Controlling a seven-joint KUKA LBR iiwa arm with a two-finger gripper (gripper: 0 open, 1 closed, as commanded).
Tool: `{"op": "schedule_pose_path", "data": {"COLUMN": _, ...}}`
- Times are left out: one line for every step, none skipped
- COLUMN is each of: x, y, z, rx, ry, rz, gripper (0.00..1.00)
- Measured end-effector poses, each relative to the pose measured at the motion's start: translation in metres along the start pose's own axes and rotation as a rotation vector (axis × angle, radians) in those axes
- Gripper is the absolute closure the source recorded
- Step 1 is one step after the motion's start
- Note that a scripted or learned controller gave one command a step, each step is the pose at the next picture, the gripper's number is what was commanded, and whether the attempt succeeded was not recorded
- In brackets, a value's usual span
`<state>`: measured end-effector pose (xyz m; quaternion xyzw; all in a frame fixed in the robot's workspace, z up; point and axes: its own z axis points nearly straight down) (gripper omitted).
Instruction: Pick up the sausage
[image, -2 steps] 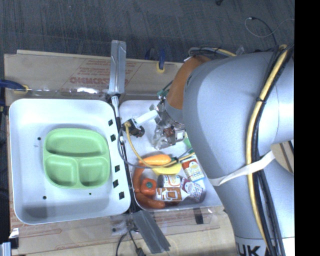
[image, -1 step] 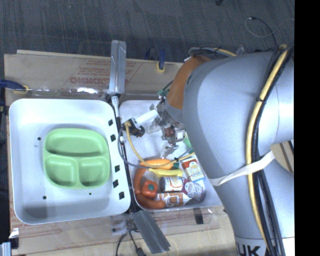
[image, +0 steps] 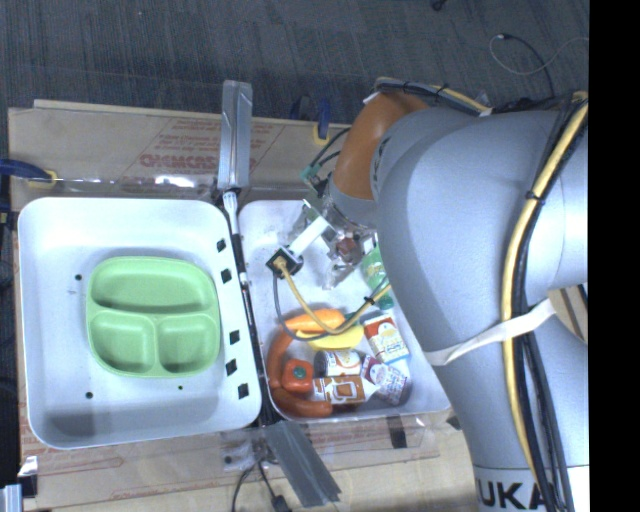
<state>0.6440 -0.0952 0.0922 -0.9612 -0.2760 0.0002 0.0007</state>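
You'll find the curved reddish-brown sausage (image: 290, 398) along the near-left edge of the right shallow white bin (image: 256, 232), among small food packets (image: 372, 365) and an orange piece (image: 312, 322). The grey arm's jaws (image: 345, 246) hover over the bin's far end, apart from the sausage; you cannot tell whether they are spread. The left white bin (image: 50, 300) holds a green compartment tray (image: 153, 315).

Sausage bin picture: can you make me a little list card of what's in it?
left bin: holds a green tray
right bin: food pile at the near end
sausage: curved, on the pile's left and near edge
carrot: on top of the pile
cartons: pile's right side
gripper: over the right bin's far end, apart from the sausage
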Motion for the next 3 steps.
{"op": "schedule_pose_path", "data": {"x": 0.000, "y": -0.001, "z": -0.010, "rx": 0.001, "ry": 0.000, "rz": -0.004, "gripper": 1.00}}
{"op": "schedule_pose_path", "data": {"x": -0.015, "y": -0.010, "z": 0.001, "rx": 0.005, "ry": -0.005, "rz": 0.138, "gripper": 1.00}}
{"op": "schedule_pose_path", "data": {"x": -0.015, "y": -0.010, "z": 0.001, "rx": 0.005, "ry": -0.005, "rz": 0.138, "gripper": 0.00}}
